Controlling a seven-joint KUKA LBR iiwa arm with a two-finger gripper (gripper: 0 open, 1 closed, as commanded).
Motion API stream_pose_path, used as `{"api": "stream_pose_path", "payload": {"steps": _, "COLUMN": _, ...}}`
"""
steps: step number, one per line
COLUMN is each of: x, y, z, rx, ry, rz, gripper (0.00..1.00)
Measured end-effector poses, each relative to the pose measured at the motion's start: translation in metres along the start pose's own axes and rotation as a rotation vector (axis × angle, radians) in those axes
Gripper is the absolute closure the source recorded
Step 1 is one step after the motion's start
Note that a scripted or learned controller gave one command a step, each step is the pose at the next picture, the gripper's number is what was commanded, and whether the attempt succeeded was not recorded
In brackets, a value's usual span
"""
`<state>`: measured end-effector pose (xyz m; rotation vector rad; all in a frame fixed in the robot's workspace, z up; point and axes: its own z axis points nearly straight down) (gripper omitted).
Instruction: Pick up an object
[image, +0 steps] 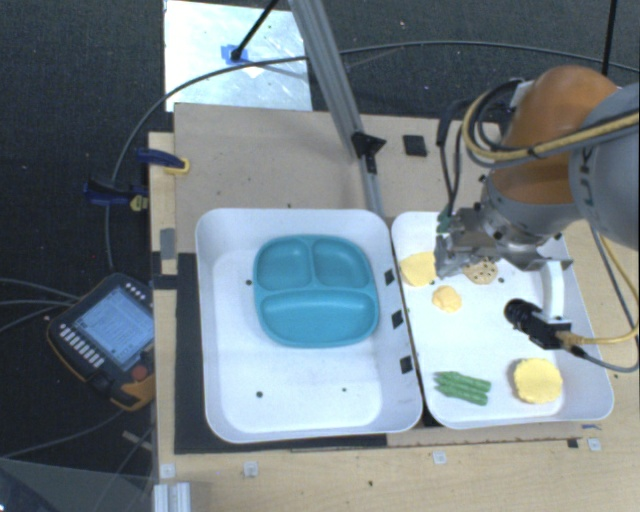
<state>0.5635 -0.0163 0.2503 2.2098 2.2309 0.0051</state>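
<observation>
Five food pieces share the right bin (600, 405) with the pincer (457, 262); its grip cannot be judged. Yellow wedge (418, 268) touching alongside, cookie (482, 271) opposite, small yellow lump (446, 298) just below; green beans (461, 387) and yellow disc (537, 381) farthest.

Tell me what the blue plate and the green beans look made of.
Plate: likely molded plastic, smooth with a soft sheen, one uniform blue, rounded dividers forming three sections.
Beans: probably plastic or rubber toy food, judging by the even green color and fused pods. Too small here to be sure.
</observation>
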Motion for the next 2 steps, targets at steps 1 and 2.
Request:
{"api": "stream_pose_path", "payload": {"steps": 1, "x": 0.041, "y": 0.024, "z": 0.011, "rx": 0.001, "ry": 0.000, "rz": 0.000, "gripper": 1.00}}
{"api": "stream_pose_path", "payload": {"steps": 2, "x": 0.096, "y": 0.049, "z": 0.016, "rx": 0.000, "ry": 0.002, "rz": -0.001, "gripper": 1.00}}
